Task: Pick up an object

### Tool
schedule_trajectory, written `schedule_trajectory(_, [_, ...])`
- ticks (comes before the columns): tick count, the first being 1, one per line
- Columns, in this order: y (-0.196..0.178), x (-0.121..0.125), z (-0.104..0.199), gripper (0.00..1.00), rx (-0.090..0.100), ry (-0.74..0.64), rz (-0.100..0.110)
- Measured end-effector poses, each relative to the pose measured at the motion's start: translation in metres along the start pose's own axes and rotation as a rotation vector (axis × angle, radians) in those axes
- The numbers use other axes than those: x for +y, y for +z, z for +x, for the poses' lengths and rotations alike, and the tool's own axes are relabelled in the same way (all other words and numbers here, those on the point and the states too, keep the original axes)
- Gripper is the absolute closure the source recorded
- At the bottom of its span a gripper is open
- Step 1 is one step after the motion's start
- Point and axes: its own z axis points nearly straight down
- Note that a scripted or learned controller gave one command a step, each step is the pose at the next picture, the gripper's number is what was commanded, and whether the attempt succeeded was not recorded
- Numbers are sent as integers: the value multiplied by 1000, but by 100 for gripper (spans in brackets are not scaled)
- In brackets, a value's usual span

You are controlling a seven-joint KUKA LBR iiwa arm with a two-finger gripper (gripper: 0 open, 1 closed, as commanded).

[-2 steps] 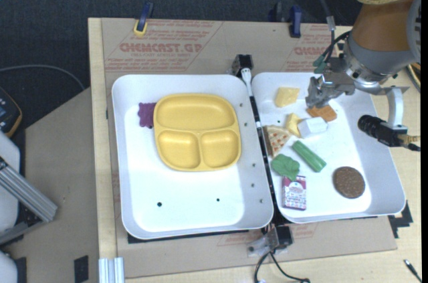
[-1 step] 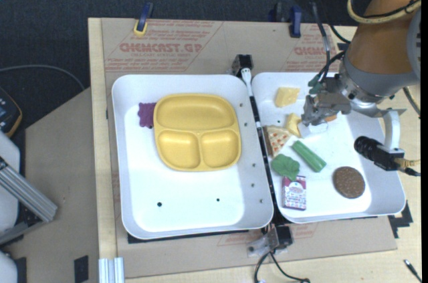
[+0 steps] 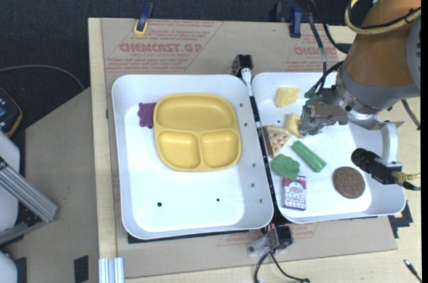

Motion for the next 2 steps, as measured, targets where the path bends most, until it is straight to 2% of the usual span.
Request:
schedule_trajectory(1, [0,-4,0,100,1,1,0])
schedule_trajectory(2, [14,-4,-13,100,0,2,1])
